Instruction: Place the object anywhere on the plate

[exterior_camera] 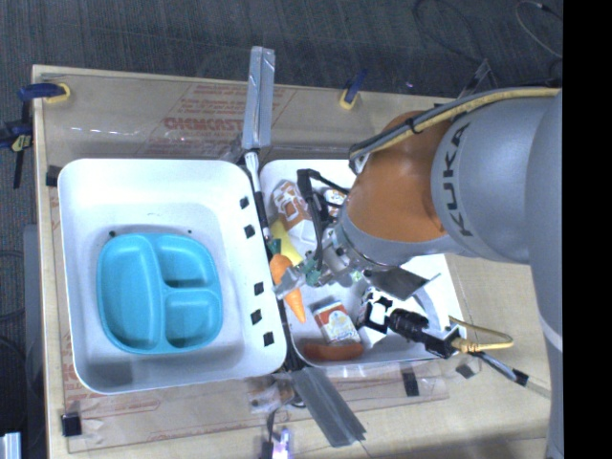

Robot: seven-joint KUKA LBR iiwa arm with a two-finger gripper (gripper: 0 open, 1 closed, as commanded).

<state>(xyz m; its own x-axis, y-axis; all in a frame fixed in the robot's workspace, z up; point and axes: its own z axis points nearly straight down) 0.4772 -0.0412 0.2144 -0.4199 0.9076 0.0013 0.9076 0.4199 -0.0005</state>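
Sitting low in the right bin (pixel 435 299) is a pile of toy food: a brown sausage-like piece (pixel 330 352) at the near wall, a small red-and-white carton (pixel 337 323) just behind it, an orange carrot (pixel 295 304) left of the carton against the divider, another orange bit (pixel 278 268) behind the carrot, yellow and green scraps behind that, and a printed packet (pixel 289 202) farthest back. Which one is the task object is unclear; carrot is my guess since the claw (pixel 312 273) hangs just above and behind it. Claw opening cannot be told; wrist and cabling hide the tips, nothing seen gripped.

Handling judgement: carrot looks like light hard plastic, stiff, smooth and tapered, so likely slippery; pinch across the thick middle, not the pointed tip. Not fragile. Crowding from the carton and the bin wall could foul a finger.

Left of the carrot, past the divider, the left bin (pixel 81 204) holds a blue plate (pixel 158 295) with three compartments, nothing on it. Plate lies flat, well apart from the carrot. Both bins sit on the counter (pixel 497 371).
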